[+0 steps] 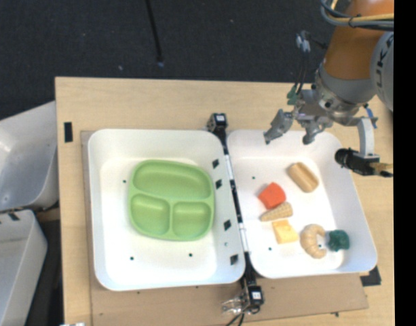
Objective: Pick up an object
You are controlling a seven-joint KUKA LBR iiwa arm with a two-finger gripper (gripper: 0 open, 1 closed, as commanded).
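Tan bread roll (303, 176), red block (272, 195), cone (276, 213), yellow block (285, 231), lying in right bin (350, 202)

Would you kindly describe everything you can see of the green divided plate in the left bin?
The green divided plate is a pale lime, rounded-rectangle tray that looks like matte plastic. It has three compartments: one wide section across the far side and two smaller ones on the near side, parted by raised ridges. It lies flat and upright near the middle of the left bin, resting on the bin's white floor, with nothing in it and nothing else touching it.

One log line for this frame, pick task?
stage: approach | two-finger gripper: open, nothing held, above right white bin far end | nearest: tan bread roll
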